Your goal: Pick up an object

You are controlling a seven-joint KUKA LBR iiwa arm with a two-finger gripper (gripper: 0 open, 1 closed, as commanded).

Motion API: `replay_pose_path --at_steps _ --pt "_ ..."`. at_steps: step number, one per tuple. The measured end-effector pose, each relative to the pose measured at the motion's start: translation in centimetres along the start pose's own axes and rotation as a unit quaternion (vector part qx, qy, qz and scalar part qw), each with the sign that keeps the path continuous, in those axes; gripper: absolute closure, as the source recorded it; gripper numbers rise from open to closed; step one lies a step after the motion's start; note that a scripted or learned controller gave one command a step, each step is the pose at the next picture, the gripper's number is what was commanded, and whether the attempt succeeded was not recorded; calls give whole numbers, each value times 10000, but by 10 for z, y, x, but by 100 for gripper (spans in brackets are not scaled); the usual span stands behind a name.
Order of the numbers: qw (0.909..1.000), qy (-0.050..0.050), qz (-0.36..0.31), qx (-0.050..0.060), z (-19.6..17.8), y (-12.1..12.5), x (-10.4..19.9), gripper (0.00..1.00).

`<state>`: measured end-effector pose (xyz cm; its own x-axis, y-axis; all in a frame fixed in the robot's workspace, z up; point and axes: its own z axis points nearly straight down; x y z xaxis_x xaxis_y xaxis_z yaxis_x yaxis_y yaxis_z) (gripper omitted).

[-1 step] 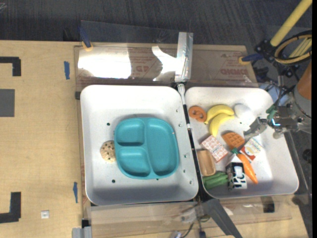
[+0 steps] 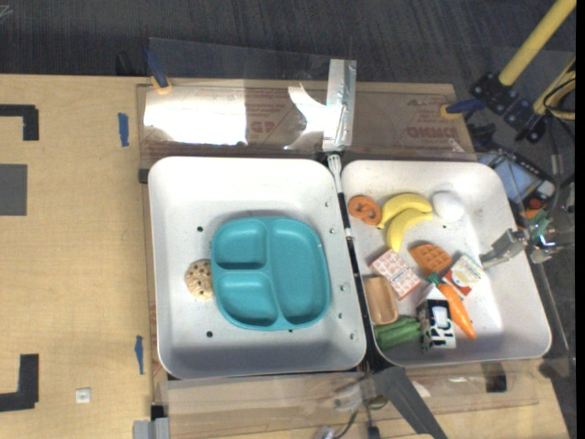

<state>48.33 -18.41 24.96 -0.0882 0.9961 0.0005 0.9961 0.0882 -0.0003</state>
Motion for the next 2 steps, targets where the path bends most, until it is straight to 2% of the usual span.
replay_pose_path --at_steps 1,2 --pt "9999 18 -125 43 107 0 62 0" --pt "9999 -25 -103 -92 155 6 44 0"
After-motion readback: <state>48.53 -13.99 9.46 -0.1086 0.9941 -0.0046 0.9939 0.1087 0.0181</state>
